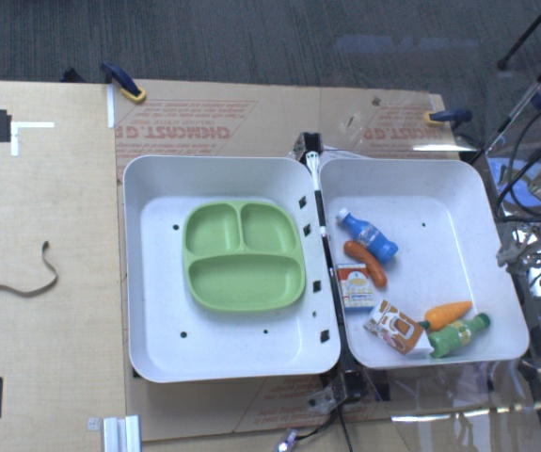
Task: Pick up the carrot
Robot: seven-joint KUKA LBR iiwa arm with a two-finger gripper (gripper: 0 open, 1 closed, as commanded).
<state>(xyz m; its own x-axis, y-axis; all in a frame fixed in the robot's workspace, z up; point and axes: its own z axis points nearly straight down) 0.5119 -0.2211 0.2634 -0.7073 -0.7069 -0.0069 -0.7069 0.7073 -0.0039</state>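
Camera view: carrot (449, 313) at 5 o'clock in right bin (458, 205), lying flat, touching green bottle (458, 335), just beside snack packet (394, 329). Crowded corner, so likely a tight grasp. Gripper state: cannot tell.

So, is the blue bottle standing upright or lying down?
Lying down. The blue bottle rests on its side on the right bin floor, white cap pointing toward the upper left.
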